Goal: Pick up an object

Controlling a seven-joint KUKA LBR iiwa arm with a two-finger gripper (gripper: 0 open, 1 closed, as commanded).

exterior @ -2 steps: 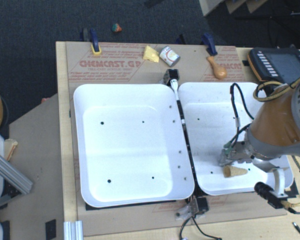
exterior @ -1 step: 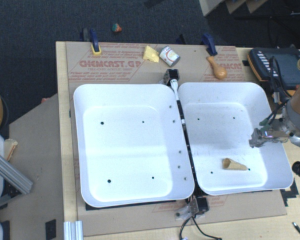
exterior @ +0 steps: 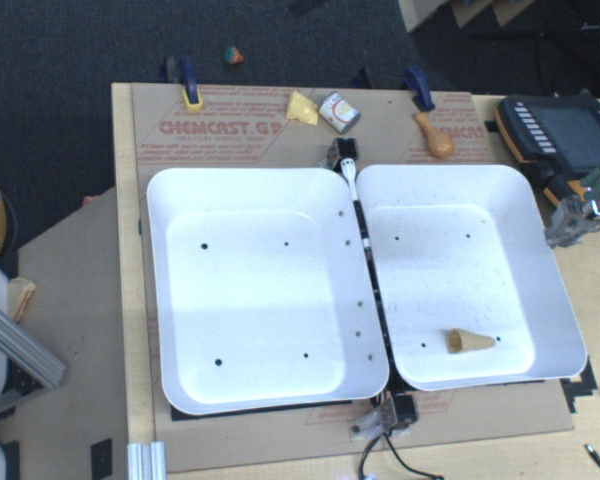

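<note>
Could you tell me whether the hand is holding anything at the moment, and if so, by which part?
Nothing is held. The hand sits at the right bin's edge, and the small tan piece lies apart in that bin.

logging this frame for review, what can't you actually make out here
- Gripper: cut off by the camera view's right edge; finger state unreadable.
- Tan piece in the right bin: too small to identify.
- Yellow lump and small box behind the bins: too blurred to name.
</note>
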